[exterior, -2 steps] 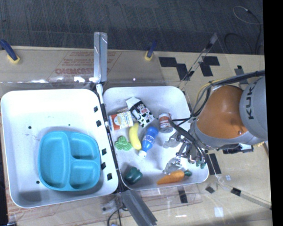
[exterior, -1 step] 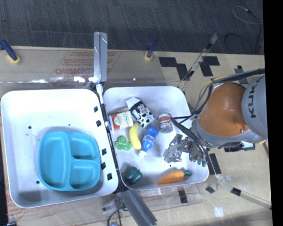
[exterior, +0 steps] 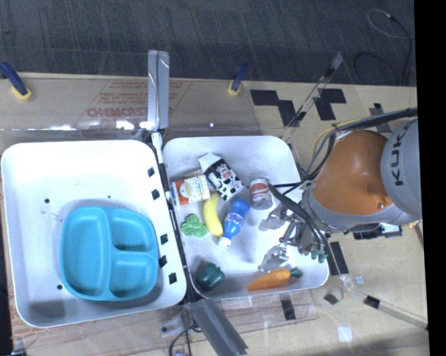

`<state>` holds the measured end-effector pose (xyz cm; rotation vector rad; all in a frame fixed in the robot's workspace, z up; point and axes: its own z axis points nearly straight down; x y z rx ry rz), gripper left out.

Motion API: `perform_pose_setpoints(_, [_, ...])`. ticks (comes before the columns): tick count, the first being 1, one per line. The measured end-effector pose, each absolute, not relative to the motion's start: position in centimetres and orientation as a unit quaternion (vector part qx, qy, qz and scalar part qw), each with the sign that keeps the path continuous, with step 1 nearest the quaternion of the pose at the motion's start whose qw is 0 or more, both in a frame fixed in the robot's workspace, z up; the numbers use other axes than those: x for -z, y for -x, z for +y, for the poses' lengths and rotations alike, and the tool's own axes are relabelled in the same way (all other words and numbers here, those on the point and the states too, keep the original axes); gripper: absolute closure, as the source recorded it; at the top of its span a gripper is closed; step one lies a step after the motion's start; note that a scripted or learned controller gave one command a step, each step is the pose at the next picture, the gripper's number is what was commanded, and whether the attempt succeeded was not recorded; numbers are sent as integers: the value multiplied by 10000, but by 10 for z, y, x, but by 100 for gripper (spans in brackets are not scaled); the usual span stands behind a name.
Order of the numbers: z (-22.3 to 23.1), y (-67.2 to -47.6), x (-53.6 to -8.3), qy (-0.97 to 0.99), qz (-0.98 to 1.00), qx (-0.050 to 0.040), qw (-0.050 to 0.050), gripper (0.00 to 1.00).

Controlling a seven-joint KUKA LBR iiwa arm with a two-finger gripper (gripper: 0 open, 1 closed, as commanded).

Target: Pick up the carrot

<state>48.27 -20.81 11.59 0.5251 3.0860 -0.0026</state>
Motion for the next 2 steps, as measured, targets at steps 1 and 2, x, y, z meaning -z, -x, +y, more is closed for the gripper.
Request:
perform_pose_setpoints(1, [-209, -481, -96, -1319, 9912, 10, 58, 0])
perform_pose_setpoints(2, [-208, -482, -106, -1300, 9915, 13, 61, 100])
